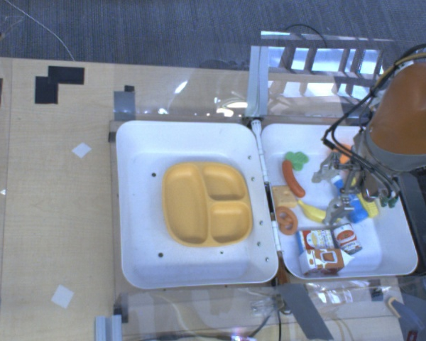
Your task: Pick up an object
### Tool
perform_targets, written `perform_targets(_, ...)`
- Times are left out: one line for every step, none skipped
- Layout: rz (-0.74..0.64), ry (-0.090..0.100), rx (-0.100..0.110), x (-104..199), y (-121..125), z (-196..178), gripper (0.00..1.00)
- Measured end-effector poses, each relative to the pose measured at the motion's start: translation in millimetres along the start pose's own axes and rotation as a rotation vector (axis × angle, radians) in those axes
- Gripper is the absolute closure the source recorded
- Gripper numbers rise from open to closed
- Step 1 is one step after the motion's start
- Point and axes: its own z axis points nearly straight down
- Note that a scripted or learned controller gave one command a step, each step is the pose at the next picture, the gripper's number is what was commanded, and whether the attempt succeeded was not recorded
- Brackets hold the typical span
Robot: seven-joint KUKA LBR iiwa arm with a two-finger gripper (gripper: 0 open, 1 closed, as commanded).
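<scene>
My gripper [343, 203] hangs low in the right bin [390, 258], over a blue and yellow item [362, 206] near the bin's middle. Close by lie a yellow banana [312, 211], a red sausage [293, 179], a green toy [296, 160], a round orange-brown piece [287, 220] and a red and white carton [328, 250]. Something orange [345, 157] peeks out behind the wrist. The arm's orange band [410, 109] covers the bin's far right part.
The left bin [138, 212] holds a yellow divided plate [206, 203]. A metal frame [319, 59] stands behind the right bin. Black cables [348, 126] loop off the wrist. Bare wooden bench [50, 190] stretches to the left.
</scene>
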Motion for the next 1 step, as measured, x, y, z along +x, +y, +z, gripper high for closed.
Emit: perform_targets(-0.069,-0.015,0.004,-26.4,-12.1,98.5,0.0)
